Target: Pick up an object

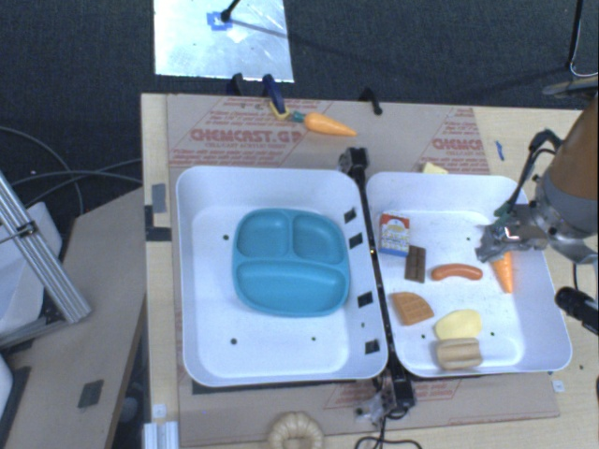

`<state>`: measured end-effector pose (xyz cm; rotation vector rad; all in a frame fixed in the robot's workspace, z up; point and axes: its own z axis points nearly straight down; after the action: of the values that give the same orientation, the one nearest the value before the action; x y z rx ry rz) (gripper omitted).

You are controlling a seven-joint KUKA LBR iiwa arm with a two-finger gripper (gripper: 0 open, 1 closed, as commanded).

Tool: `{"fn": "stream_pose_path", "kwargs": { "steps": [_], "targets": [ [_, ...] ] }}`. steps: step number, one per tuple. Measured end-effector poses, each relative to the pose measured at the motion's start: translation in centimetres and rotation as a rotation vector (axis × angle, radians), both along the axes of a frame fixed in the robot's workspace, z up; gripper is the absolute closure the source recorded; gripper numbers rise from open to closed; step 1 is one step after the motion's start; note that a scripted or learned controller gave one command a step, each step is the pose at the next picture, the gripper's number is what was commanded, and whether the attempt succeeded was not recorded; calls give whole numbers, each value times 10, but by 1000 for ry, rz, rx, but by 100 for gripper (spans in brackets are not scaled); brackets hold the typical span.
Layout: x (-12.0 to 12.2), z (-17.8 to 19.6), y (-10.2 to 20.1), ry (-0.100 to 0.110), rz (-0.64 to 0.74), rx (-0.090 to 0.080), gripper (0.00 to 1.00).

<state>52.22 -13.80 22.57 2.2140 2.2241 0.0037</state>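
The right bin [533, 204] holds several toy foods: a small red and white carton [394, 233], a brown bar [416, 263], a red sausage [456, 272], an orange carrot [505, 273], a tan bread slice [412, 307], a yellow lump [457, 325] and a tan bun [459, 353]. My gripper [501, 242] hangs low over the right side of this bin. It is just above the carrot's top end and right of the sausage. Whether it touches the carrot I cannot tell.
The left bin [201, 325] carries a blue divided plate [290, 260]. A second carrot [326, 124] lies on the board behind the bins. A yellow piece [433, 168] sits at the right bin's far rim. A pale ring [298, 430] lies at the front edge.
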Motion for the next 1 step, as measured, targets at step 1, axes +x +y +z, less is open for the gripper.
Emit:
{"fn": "stream_pose_path", "kwargs": {
  "steps": [1],
  "targets": [
    [-4, -11, 54, 2, 3, 2, 100]
  ]
}}
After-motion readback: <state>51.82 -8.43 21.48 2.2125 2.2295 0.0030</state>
